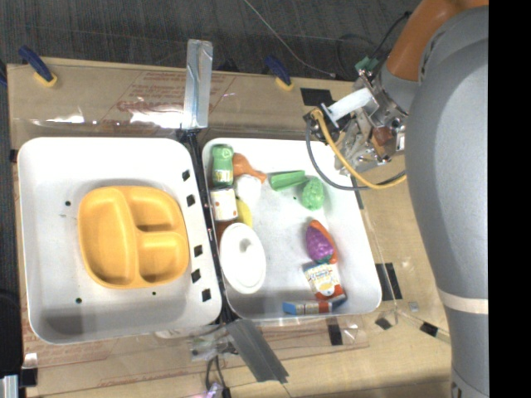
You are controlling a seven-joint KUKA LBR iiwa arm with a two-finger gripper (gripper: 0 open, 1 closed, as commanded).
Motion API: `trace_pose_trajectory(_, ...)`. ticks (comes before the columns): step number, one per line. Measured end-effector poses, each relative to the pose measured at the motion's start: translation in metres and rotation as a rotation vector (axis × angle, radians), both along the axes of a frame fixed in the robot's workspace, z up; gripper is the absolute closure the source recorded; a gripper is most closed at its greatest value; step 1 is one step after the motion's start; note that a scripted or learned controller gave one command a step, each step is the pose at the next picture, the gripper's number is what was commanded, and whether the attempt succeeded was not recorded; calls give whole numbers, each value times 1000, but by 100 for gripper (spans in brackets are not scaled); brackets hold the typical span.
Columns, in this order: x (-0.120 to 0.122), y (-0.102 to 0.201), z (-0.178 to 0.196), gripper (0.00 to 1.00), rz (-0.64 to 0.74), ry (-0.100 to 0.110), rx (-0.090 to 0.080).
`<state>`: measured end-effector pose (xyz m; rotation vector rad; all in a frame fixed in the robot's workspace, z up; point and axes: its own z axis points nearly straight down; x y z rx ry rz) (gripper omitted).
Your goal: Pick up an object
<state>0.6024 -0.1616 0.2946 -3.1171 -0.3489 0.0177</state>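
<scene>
The right bin holds several objects: a green bottle, an orange piece, a green block, a green round toy, a purple toy, a small printed pouch, a white round lid and a marker. My gripper hangs over the bin's far right corner, wrapped in cables, above and to the right of the green round toy. Nothing shows in its grasp.
The left bin carries a yellow divided plate. A brown-labelled bottle and a yellow piece lie along the right bin's left wall. The grey arm fills the right side. Tape and clamps line the bench's far edge.
</scene>
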Motion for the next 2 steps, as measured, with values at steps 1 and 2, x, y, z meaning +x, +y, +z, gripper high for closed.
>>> trace_pose_trajectory(1,-72,36,-15,100,-14,-2,-2)
trace_pose_trajectory(2,37,44,-11,100,-4,-3,-2)
